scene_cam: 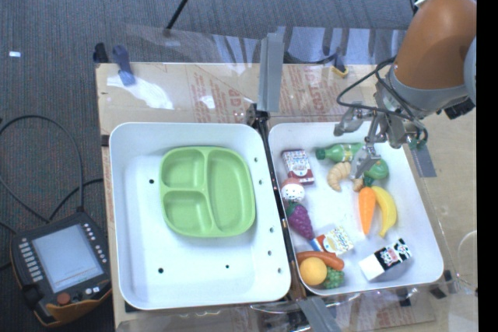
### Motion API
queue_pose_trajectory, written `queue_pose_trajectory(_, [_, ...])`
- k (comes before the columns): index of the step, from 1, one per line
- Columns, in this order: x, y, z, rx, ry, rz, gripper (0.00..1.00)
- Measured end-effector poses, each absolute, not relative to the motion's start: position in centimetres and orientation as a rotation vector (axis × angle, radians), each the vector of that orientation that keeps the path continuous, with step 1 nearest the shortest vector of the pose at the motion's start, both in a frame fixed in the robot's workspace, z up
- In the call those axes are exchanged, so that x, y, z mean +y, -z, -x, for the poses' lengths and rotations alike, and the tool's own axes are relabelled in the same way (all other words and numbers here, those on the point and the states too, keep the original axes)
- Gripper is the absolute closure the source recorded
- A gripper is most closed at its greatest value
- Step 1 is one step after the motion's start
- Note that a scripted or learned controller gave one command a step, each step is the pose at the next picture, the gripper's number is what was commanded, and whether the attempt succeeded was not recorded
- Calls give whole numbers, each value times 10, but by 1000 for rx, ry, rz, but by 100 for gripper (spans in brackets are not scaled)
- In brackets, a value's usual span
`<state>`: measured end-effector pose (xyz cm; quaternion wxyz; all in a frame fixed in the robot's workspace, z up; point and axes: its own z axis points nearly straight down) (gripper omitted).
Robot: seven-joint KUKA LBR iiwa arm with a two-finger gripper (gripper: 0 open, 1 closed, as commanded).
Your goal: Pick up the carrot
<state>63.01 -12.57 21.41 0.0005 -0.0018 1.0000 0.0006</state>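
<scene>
Carrot (366, 209) flat in right bin (426, 221), touching banana (385, 209); claw (362, 165) just above, fingers apart, holding nothing.

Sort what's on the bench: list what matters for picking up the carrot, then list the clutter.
For the job: carrot, gripper, right bin.

Just lying about: banana, croissant, green bottle, grapes, milk carton, green tray.

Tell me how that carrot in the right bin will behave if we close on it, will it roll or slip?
The carrot looks like smooth molded plastic, so probably stiff, light and somewhat slippery. Its rounded, tapering body could roll or squirt out sideways when pinched. It lies right beside the banana, which may block rolling that way but also crowd the grasp. The gripper hangs just above its upper end.
</scene>
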Motion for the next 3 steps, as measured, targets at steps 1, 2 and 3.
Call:
queue_pose_trajectory(1, [-130, -93, -543, 3127, -3, -205, 0])
queue_pose_trajectory(2, [-128, -104, -544, 3129, -4, -195, 100])
queue_pose_trajectory(3, [-75, -253, -558, 3120, -2, -235, 100])
